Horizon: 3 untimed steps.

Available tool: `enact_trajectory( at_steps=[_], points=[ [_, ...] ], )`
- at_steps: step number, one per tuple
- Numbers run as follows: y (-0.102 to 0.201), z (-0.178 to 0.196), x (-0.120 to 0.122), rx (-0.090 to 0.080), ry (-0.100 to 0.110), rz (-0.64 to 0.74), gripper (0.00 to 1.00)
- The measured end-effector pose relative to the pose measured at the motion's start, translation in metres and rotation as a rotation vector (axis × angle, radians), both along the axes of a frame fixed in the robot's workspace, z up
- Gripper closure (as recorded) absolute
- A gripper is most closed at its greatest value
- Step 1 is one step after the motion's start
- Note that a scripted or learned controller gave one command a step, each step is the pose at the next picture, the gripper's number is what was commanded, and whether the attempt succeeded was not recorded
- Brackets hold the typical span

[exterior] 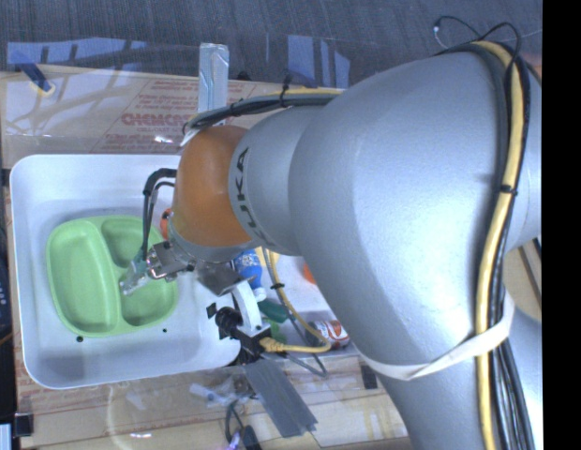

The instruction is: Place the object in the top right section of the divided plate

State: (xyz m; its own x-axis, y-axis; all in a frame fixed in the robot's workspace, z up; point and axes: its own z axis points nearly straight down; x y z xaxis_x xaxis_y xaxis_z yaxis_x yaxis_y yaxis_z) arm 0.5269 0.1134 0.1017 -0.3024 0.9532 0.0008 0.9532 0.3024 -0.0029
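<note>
- Over the right edge of the light green divided plastic plate (84, 275): a two-finger claw (139, 275), pale and glinting, pointing left from the wrist.
- Cannot tell how far apart the fingers stand, nor whether anything sits between them; too small and blurred.
- Just behind the claw, to its right: black cables (152, 204) looping up toward the broad orange wrist band (211, 190).
- Beyond that band, farther right: the bulky grey arm (394, 214) with a yellow cable (504, 186) along its side, covering most of the right-hand shallow white bin (300, 272).
- Under and left of the claw: three sections in the plate, one long section on the far left, two smaller ones nearer the claw, one above the other.
- Around the plate: the left shallow white bin (28, 204), plate lying on its floor.
- Below and right of the claw, partly hidden under the arm: a blue-and-white item (250, 268), a green item (275, 313), and an orange-and-white packet (330, 330).
- No clear sight of which of these is the task's object.
- Above the bins, past the arm: a clear plastic sheet with red lettering (112, 111).
</note>
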Motion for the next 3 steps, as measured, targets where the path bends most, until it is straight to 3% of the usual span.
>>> enact_trajectory(
  at_steps=[1, 2, 3],
  points=[
    [0.000, 0.000, 0.000, 0.000, 0.000, -0.001, 0.00],
    [-0.077, 0.057, 0.003, 0.000, 0.002, 0.027, 0.00],
    [-0.039, 0.342, -0.031, 0.000, -0.008, 0.506, 0.00]
  ],
)
